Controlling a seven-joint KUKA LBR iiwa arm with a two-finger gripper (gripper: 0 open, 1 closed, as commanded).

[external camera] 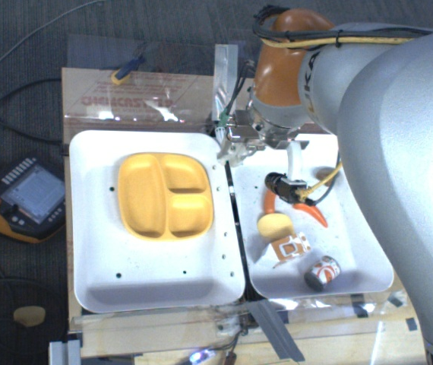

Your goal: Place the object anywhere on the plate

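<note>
A yellow plate (165, 195) with three compartments lies in the left bin (95, 280), and I see nothing on it. The right bin (361, 268) holds an orange carrot-like piece (314, 214), a pale yellow rounded thing (275, 225), a small white and orange box (291, 247) and a small grey, red and white can (323, 271). My gripper (237, 147) hangs at the far left corner of the right bin, close to the wall between the bins. It is apart from all these things, which lie nearer the front.
A cardboard sheet (140, 90) with clear film lies behind the left bin. A handheld pendant (23, 200) rests on the floor at the left. The big grey arm covers the right side of the right bin.
</note>
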